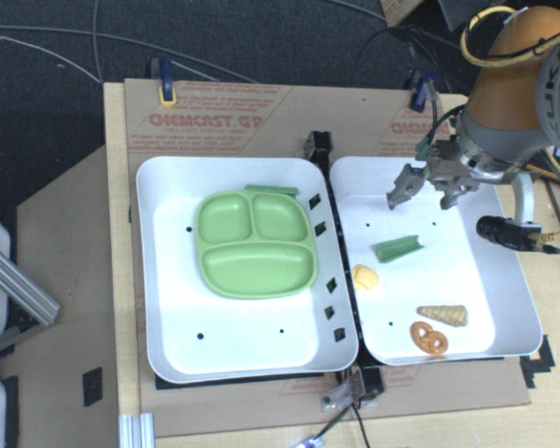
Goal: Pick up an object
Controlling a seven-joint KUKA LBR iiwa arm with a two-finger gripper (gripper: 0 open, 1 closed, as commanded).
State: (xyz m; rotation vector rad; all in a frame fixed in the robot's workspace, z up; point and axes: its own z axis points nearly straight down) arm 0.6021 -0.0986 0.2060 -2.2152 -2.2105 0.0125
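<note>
My gripper [422, 198] hangs over the far part of the right bin [504, 292], open, with nothing between its fingers. In that bin a small green block [397, 247] lies just in front of the gripper, apart from it. A yellow lump [365, 276] rests near the bin's left wall. Toward the near edge lie a tan ridged cone [444, 315] and an orange pretzel [430, 337].
The left bin [163, 278] holds a green divided plate [255, 244] with a flat green piece [273, 190] tucked behind it. A black divider with clips [329, 250] runs between the bins.
</note>
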